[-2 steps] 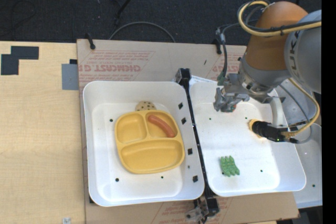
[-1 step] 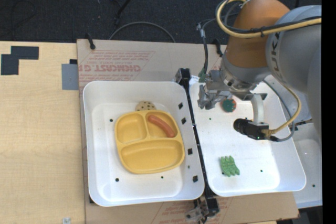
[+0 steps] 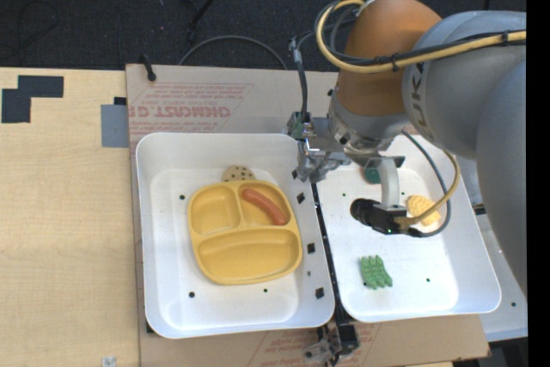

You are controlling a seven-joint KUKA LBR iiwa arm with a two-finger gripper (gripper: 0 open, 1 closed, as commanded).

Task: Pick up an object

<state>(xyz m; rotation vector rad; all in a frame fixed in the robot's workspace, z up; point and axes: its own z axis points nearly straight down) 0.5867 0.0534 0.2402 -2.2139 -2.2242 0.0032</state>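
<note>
Sausage point(image 3: 265, 204) lies in a yellow plate point(image 3: 245, 260), left bin point(image 3: 163, 271). Gripper point(image 3: 314, 157) hangs over the bins' divide; open or closed, I cannot tell. Cardboard point(image 3: 206, 103) bears upside-down red print, seemingly "CHEMCAST".

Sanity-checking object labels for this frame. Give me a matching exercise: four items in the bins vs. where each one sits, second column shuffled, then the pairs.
Items
1. sausage
2. cookie
3. green vegetable toy
4. yellow divided plate

Places
A. on the floor of the right bin, towards its near side
B. on the floor of the left bin, peeking out behind the plate's far rim
C. in the plate's upper right compartment
D. in the middle of the left bin

Pairs: 1-C, 2-B, 3-A, 4-D
</note>
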